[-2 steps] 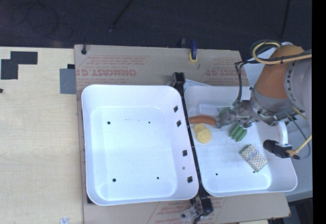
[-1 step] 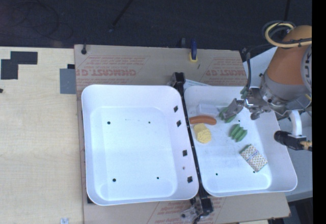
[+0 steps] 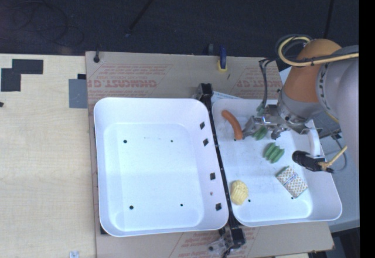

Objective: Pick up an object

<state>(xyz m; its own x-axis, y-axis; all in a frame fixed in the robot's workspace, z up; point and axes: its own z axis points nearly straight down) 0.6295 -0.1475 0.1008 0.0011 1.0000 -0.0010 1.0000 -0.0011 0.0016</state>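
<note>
Two shallow white bins of smooth plastic with rounded corners are sitting side by side on a brown board (image 3: 146, 78), which is lying on the pale wood-grain table (image 3: 41, 163). The left bin (image 3: 152, 169) is lying at the 9 o'clock side of the right bin (image 3: 263, 201).

In the right bin, a smooth, curved orange sausage (image 3: 232, 124) is lying at 10 o'clock. A ribbed green piece (image 3: 273, 152) is lying near the centre. A knobbly yellow lump (image 3: 238, 192) is sitting at 7 o'clock, close to the wall. A small block with a checked pattern (image 3: 292, 181) is resting at 4 o'clock.

The grey arm (image 3: 345, 92) is reaching in from 3 o'clock, its wrist bending down into the right bin. The hand (image 3: 262, 126) is hanging at the bin's 12 o'clock part, between the sausage and the green piece, near both. Whether the hand is apart or together cannot be told.
</note>
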